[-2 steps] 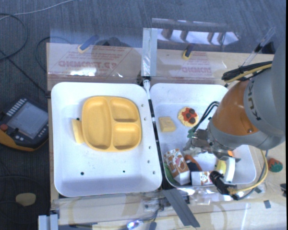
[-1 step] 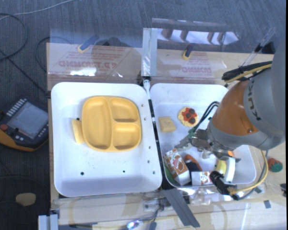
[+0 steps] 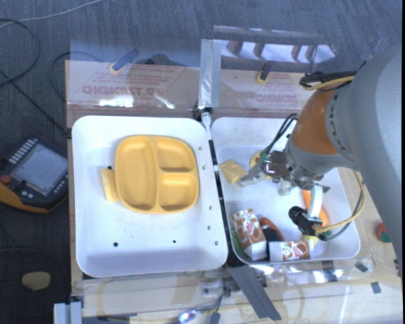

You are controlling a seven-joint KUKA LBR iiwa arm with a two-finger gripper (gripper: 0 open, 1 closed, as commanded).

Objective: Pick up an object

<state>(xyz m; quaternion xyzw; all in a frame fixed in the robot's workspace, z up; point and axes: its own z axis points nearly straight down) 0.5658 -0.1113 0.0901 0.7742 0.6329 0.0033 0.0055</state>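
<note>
Objects for the pick lay crowded in the right bin (image 3: 337, 248), and the gripper (image 3: 278, 174) hung low over that bin's middle, its body hiding what was under it. How wide it stood, and whether it had anything in its grasp, I could not tell from above.

Taking the gripper as landmark: a pale yellow wedge-shaped piece (image 3: 231, 172) lay just to its left, near the bin's left wall; an orange item (image 3: 316, 204) showed just to its lower right, partly under the wrist; a red-and-white printed carton (image 3: 248, 230) and a second printed pack (image 3: 291, 250) sat below it against the near wall, with a dark object (image 3: 270, 229) between them.

Risks, as I judged them — the things sat close together, so a descent could land on an edge and push a piece aside rather than close around it. Cables (image 3: 337, 227) looped beside the wrist could snag on the cartons. The wedge looked small and slanted — likely to slip.

The left bin (image 3: 94, 248), well to the gripper's left, held a yellow divided tray (image 3: 155, 173) with a small yellow piece (image 3: 109, 184) touching its left edge.
</note>
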